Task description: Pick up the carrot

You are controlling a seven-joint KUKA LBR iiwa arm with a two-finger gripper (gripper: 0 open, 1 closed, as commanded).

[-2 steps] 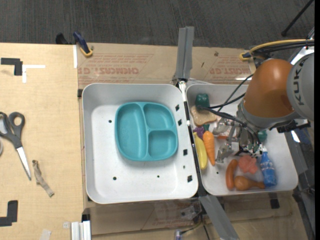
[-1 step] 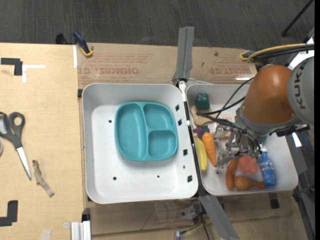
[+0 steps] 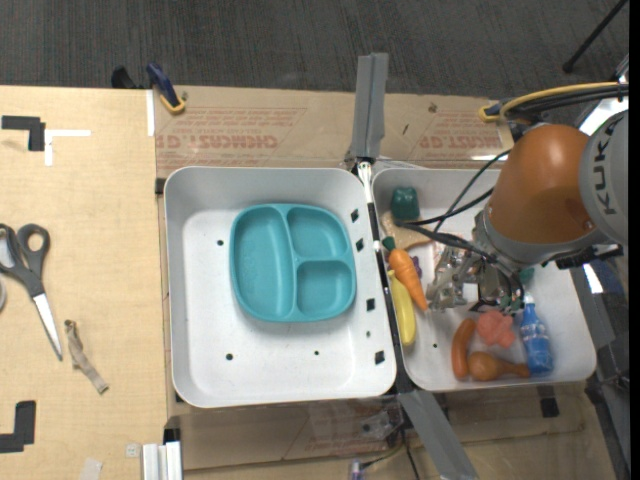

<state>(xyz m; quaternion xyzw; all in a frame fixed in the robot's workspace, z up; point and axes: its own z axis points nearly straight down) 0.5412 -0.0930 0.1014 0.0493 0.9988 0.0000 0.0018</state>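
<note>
On the cardboard-covered table [image 3: 250, 128], the right white bin [image 3: 570, 368] holds the carrot [image 3: 406, 270] against its left wall beside a banana [image 3: 403, 313], with the gripper [image 3: 462, 283] hovering just right of it, finger state impossible to tell, and a teal divided plate [image 3: 294, 263] filling the left bin [image 3: 190, 348].

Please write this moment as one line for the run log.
task: pick up carrot | gripper: above right bin, beside carrot | carrot: lying in right bin, next to banana, not held | left bin: teal plate

Orange carrot [image 3: 405, 274] with green top, lying slantwise, right bin's left side
</note>
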